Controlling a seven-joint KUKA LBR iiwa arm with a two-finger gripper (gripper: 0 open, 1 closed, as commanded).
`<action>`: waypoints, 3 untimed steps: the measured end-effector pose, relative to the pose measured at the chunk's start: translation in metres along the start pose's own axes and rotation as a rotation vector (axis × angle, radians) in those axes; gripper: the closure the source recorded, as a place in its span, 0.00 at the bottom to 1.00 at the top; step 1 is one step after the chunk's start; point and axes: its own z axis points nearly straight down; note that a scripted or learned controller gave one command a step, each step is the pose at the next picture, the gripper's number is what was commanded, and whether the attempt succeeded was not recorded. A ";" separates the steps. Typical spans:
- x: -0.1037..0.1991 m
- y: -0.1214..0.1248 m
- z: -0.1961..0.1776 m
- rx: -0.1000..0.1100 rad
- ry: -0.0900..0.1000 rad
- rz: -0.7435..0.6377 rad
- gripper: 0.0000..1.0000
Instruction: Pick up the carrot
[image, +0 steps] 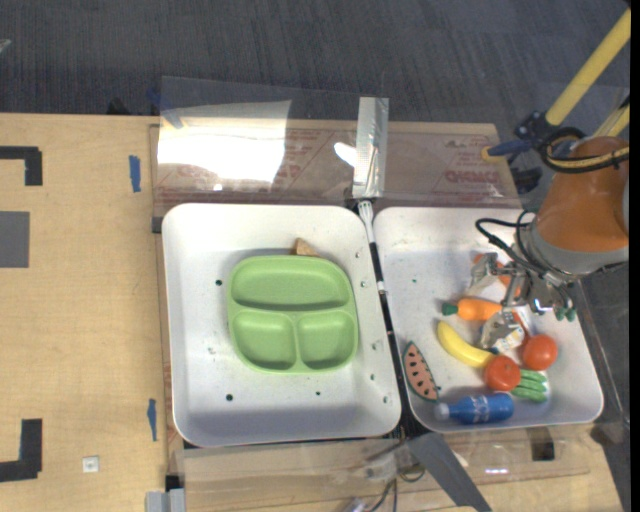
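The carrot (474, 309) is orange with a small green top and lies on its side in the right bin (420, 250), pointing left to right. My gripper (510, 303) hangs low over the bin, right at the carrot's right end, and covers that end. The view does not show whether the carrot is gripped. The grey arm with its orange band (590, 205) comes in from the right above it.
A yellow banana (463, 343), two red tomatoes (503, 374) (540, 352), a green piece (534, 388), a blue bottle (480, 408) and a watermelon slice (420, 370) crowd the carrot's near side. The left bin (190, 300) holds a green divided plate (293, 312) and a small brown item (303, 247).
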 end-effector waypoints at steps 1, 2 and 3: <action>0.003 0.032 0.000 0.001 -0.001 -0.069 0.00; -0.001 0.032 -0.014 0.004 -0.013 -0.070 1.00; -0.008 0.048 -0.072 0.000 -0.002 0.047 1.00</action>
